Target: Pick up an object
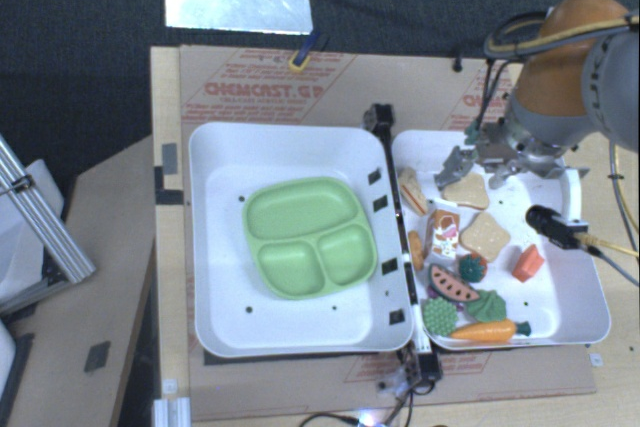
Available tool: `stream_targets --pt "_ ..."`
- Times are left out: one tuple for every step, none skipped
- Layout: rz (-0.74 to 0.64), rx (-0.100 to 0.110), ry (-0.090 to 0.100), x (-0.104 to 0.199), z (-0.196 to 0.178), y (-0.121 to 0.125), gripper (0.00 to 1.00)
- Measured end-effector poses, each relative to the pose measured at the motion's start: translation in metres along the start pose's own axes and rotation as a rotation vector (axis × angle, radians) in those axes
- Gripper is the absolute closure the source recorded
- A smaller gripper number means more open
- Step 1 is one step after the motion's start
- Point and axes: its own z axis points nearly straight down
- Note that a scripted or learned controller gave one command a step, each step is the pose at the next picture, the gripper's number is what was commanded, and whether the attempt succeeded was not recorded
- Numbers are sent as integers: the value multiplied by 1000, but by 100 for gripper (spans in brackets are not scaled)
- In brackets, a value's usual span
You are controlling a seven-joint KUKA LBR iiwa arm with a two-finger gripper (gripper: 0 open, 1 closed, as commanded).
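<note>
My gripper (478, 171) hangs over the back of the right bin (590, 300), open, with its fingertips either side of the top edge of a tan bread slice (466, 193). Nothing is held between the fingers. A second toast slice (485, 235) lies just in front of it. Near it lie a small carton (443, 233), a teal round piece (470, 267), a red block (527, 262), a watermelon slice (452, 282), a green leafy piece (488, 305), a broccoli (438, 316) and a carrot (484, 331). A bun-like piece (410, 187) lies by the bin's left wall.
The left bin (215, 315) holds a green divided plate (305, 237). A black divider rail (395, 215) runs between the bins. A black fitting with a cable (552, 224) reaches over the right bin's right side. The arm's orange band (560, 55) rises behind the bin.
</note>
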Motion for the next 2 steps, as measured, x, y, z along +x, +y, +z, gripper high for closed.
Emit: stream_targets --pt "-2 -13 -1 0 -8 3 0" --pt "0 -11 -1 -3 53 7 0"
